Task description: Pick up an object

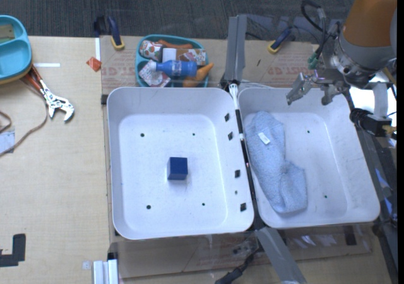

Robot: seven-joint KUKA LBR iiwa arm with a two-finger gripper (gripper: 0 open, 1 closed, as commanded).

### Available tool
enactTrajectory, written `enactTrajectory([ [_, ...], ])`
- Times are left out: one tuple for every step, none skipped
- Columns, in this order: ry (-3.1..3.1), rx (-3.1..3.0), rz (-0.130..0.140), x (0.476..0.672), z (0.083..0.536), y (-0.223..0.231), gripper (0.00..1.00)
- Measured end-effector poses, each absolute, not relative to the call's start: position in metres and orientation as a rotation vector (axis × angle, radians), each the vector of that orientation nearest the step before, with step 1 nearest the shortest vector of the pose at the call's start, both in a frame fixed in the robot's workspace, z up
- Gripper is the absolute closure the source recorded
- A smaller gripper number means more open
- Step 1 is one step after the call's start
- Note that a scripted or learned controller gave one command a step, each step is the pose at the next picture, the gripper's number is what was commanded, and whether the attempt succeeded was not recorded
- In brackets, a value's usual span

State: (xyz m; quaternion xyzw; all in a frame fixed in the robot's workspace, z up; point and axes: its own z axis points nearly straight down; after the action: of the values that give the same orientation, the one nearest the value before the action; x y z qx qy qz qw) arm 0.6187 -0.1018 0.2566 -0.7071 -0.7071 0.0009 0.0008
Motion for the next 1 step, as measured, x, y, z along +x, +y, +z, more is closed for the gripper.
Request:
enactTrajectory([
  [-2.283, -2.156, 0.004, 0.6583, 0.1522, -0.1089, 0.0],
])
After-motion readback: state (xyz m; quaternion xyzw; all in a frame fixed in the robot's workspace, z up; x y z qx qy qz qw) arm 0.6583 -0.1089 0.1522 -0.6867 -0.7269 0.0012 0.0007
